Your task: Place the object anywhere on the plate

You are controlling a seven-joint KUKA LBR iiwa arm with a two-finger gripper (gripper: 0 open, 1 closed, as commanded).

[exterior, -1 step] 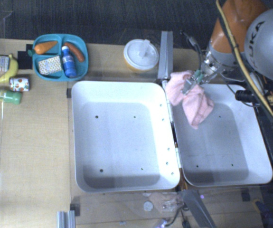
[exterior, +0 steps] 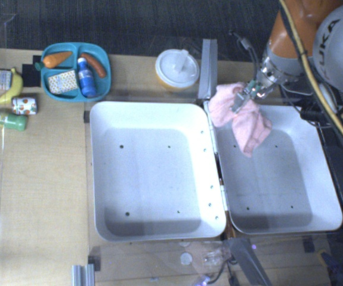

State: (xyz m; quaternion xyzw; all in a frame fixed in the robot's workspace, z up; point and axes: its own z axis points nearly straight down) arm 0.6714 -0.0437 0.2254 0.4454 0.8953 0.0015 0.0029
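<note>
A pink cloth [exterior: 247, 124] hangs crumpled over the back left corner of the right bin [exterior: 290, 207], partly draped across the divider between the bins. My gripper [exterior: 246, 94] reaches in from the upper right and is shut on the cloth's top, with the fabric bunched between its fingers. The plate [exterior: 101, 58] is a blue divided dish on the bench at the far left, beyond the left bin. It holds toy food: a carrot, a sausage, a blue bottle and a cracker-like piece.
The left bin [exterior: 153, 219] lies between the cloth and the plate. A yellow bowl with a white lid [exterior: 177, 68] stands behind the bins. A banana [exterior: 13, 86], a small can [exterior: 24, 105] and a green bottle [exterior: 3, 120] lie left of the plate.
</note>
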